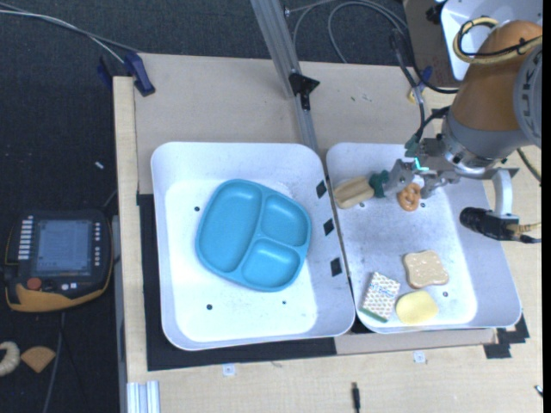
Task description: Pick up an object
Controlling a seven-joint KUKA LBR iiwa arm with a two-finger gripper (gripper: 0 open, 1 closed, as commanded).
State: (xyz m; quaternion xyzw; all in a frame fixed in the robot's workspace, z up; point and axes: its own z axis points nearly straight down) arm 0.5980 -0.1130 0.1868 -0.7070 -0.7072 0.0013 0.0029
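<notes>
An orange pretzel-shaped toy (409,198) is lying in the upper part of the right bin (387,231), directly beneath the gripper (415,175), which is hovering low over it. Whether the pincer is touching or grasping the toy cannot be told from this slanted view.

Just to the left of the toy, a tan wooden piece with a dark green end (357,188) is resting near the bin's upper left corner. Toward the bin's lower edge, a toast-like slice (425,269) is lying flat, with a pale yellow round piece (417,307) just below it and a green-and-white patterned sponge (380,296) sitting beside that one on the left.

The grey arm (495,93), with its orange band, is reaching in from the right above the bin's upper right corner.

The left bin (181,231) is holding a blue divided plate (252,234) with three compartments, sitting near its middle.

Both bins are sitting side by side on the wooden bench (207,93).
</notes>
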